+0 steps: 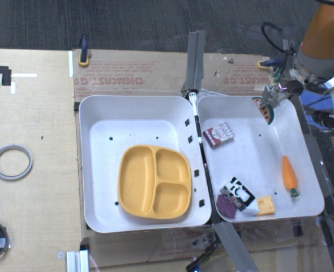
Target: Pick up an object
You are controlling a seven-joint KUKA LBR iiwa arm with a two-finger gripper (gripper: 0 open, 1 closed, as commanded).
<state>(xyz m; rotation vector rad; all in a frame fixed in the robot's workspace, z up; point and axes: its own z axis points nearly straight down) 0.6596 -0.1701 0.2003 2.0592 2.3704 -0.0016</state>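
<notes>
Wooden bench [37, 106] bearing two white bins: left bin [99, 123] holds a yellow divided plate [154, 181]. Right bin [252, 169] holds a carrot [290, 174], card pack [218, 134], cheese wedge [265, 205] and purple piece [227, 208]. Gripper [267, 103] at that bin's far rim, clamped on a watermelon slice [268, 113].

Your arm [320, 30] enters at the upper right of the camera view, the orange band broad above the wrist, grey housing below it. Wrist tilts down and leftward from there. Gripper [267, 105] sits at the low left end of the wrist, above the far right corner region, pointing down. Cables loop just up and right of the gripper, along the wrist. You can't read the finger spacing; the tips are too small and cluttered.
</notes>
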